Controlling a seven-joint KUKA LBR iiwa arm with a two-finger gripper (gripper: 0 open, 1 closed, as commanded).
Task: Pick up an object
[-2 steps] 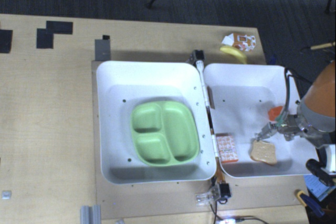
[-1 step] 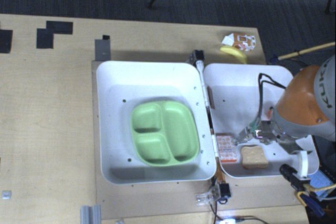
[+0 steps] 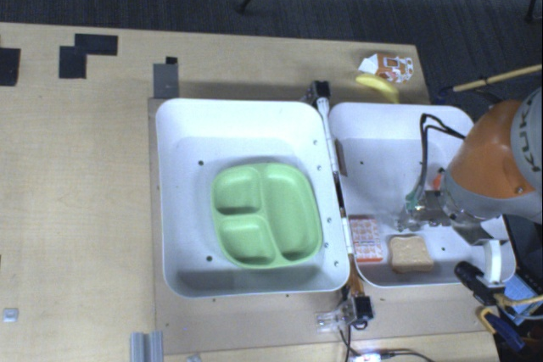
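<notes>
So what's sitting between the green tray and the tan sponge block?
In the camera view, the raised divider where the two bins meet, then a small red-and-white packet lying flat in the right bin, lie between the green tray and the tan block.

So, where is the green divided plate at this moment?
The green divided plate lies in the left white bin, near its middle. The right bin beside it holds the brown block.

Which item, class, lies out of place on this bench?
The banana and a small packet lie on the bench beyond the right bin, outside both bins. Everything else sits inside a bin.
</notes>
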